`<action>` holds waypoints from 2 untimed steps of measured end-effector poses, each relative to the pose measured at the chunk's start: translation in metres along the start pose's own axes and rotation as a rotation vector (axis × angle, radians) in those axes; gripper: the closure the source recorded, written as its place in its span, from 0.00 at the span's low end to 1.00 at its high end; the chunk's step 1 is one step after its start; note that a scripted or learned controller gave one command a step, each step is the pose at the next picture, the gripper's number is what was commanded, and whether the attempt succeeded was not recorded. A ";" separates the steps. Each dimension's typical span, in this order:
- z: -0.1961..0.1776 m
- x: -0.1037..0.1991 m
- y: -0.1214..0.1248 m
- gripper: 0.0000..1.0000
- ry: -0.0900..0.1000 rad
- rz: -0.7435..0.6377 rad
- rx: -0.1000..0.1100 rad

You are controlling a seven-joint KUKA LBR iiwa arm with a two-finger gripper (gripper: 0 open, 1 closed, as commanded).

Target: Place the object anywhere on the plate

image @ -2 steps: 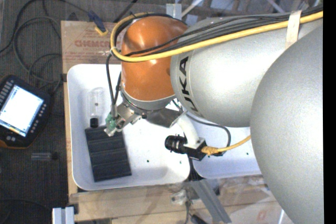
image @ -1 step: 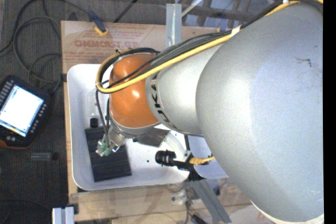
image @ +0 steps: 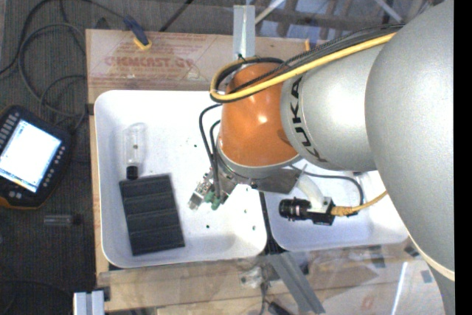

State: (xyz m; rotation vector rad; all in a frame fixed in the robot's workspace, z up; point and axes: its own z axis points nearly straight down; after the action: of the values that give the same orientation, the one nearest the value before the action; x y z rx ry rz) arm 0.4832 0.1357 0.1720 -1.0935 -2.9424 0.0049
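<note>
The object (image: 133, 146), a small clear bulb-like piece with a rounded glassy top and a dark base, lies in the left bin (image: 103, 158) near its far left corner, just beyond the far edge of the plate (image: 151, 214) and, as far as we can see, not on it. Largest in our view is the arm (image: 354, 107), a smooth grey metallic body that comes in from the right and bends down over the gap between the bins, its glossy orange band (image: 251, 122) rounded like a dome above the wrist. Under it lies the table (image: 162, 63), a flat brown board with faded red lettering. The two bins are shallow, white and round-cornered; the right bin (image: 346, 232) is largely covered by the arm. The plate is a dark, ribbed rectangle lying flat in the left bin's near left part. The gripper (image: 206, 193) hangs over the left bin's right side, well apart from object and plate; we cannot tell whether it is open or closed.
</note>
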 end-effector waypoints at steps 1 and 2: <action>-0.009 0.054 0.073 1.00 0.001 0.251 0.000; -0.096 0.056 0.065 1.00 -0.002 0.138 -0.002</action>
State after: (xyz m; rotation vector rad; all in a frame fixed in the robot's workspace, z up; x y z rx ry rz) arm 0.4837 0.2218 0.2674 -1.2942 -2.8628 0.0031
